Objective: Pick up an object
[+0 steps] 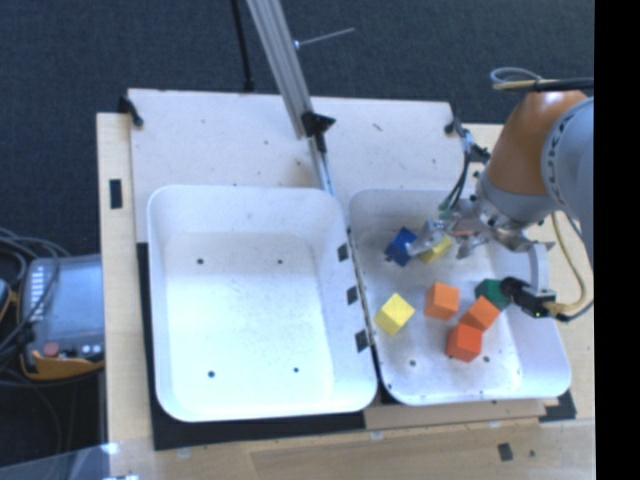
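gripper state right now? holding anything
gripper: down in the right bin, right at a yellow block beside the blue block; whether it is open, shut or gripping cannot be told.

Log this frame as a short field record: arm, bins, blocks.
arm: reaches in from the right, over the right bin
gripper: low at the bin's upper part, beside the blue block and a yellow piece
jaws: state unclear
right bin contents: yellow block, three orange blocks, green block
left bin: white, left of the right bin
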Tool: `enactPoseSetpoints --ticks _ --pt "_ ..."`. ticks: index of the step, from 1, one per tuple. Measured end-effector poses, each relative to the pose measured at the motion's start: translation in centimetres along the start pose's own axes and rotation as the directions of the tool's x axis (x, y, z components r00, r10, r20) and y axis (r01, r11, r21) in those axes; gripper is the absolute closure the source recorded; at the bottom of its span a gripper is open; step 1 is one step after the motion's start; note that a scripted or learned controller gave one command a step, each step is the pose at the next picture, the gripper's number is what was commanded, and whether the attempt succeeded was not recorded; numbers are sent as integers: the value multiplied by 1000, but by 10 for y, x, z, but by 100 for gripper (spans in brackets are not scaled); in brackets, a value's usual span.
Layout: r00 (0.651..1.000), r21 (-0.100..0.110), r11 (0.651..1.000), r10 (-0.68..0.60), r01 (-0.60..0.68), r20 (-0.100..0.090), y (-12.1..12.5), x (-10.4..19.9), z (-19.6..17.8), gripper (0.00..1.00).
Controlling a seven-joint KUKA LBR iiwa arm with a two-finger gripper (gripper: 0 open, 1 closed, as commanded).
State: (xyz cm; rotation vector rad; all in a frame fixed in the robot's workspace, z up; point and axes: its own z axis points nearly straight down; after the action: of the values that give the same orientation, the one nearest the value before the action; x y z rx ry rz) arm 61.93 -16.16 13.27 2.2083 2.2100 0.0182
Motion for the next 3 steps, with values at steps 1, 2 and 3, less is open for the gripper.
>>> enactPoseSetpoints --ticks 1,2,3 --pt "1000 -1 1000 4 -4 -1 0 -1 -9 100" --pt "1000 13 1000 -3 3 -2 5 6 -69 100" --pt "1000 15 1000 -4 4 -3 7 4 -104 100"
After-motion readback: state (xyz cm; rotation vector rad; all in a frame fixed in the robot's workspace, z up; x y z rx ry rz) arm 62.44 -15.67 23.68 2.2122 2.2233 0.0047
